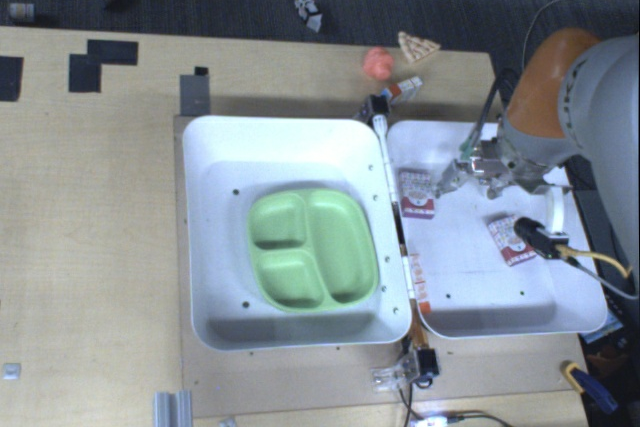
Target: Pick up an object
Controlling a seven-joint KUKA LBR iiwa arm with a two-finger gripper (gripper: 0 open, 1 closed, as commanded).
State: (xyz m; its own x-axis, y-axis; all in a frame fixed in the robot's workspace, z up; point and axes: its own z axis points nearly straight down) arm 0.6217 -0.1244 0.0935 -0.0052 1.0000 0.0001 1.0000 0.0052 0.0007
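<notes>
**Claw low over right bin, nothing seen in its grip**

The claw (462, 169) hangs over the far half of the right bin (470, 290), leaning toward that bin's left wall. Whether it is spread or pressed together cannot be told from this angle, and no item is seen in it.

The nearest candidate is a red-and-white packet (417, 193). It lies flat on the right bin's floor, close to its left wall and just beside the claw. A second packet (505, 242) lies flat toward the right bin's right side.

To the left of the right bin, the left bin (205, 215) carries a green divided tray (312, 248). Beyond the right bin's far rim, a pink ball (378, 63) rests on the counter (100, 245).

Risks, as judged:
- Both packets are thin and flat, so the claw may close above one and come up bare, or merely push it along the floor.
- The red-and-white packet sits hard by the wall, so a descent there could strike the rim
</notes>
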